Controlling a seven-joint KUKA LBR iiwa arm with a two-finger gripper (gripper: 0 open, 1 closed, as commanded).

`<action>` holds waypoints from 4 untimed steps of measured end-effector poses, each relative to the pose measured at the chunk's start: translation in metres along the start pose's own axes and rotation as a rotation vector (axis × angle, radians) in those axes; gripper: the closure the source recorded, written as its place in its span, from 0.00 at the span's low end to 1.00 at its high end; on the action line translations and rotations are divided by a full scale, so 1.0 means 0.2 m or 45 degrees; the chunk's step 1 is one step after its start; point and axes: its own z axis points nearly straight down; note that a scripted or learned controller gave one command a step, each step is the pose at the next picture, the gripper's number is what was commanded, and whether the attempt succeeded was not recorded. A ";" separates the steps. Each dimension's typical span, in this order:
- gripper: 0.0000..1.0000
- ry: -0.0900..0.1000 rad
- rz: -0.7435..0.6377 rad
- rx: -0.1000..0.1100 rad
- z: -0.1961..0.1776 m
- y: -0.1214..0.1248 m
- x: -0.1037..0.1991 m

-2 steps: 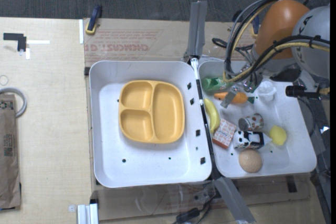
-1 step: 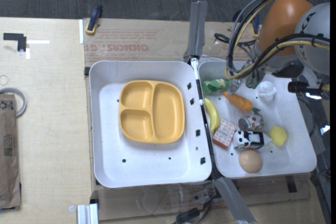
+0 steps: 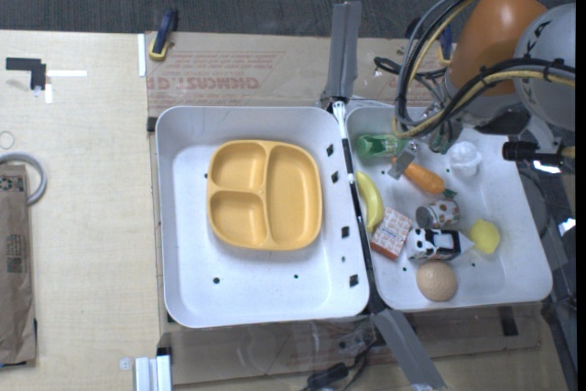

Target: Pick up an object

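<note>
Currently, the moment is set down in lines.

Arm: the grey arm with its orange band is seen at the upper right of the frame, bent over the top of the right bin; cables hang in front of it.

Claw: the gripper is judged to sit low behind the cables, near the upper part of the right bin; whether it is released or clenched cannot be told, and nothing is seen to be grasped.

Candidates to pick: a carrot, a green bottle, a banana, a small red and white box, a lemon, a brown egg-like ball, a black and white cow toy and a white cup; all are lying in the right bin, near the right of the frame.

Left bin: a yellow divided plate is resting at the centre of the left bin.

Progress: no object is lifted; the pick is judged not yet done; approach, closing and lifting are left; the carrot and the bottle are nearest to the claw.
</note>
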 end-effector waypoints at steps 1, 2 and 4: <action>0.00 0.015 -0.257 -0.006 0.08 0.00 0.08; 1.00 0.009 -0.251 -0.009 0.03 -0.01 0.07; 1.00 0.015 0.078 -0.002 -0.36 -0.20 0.00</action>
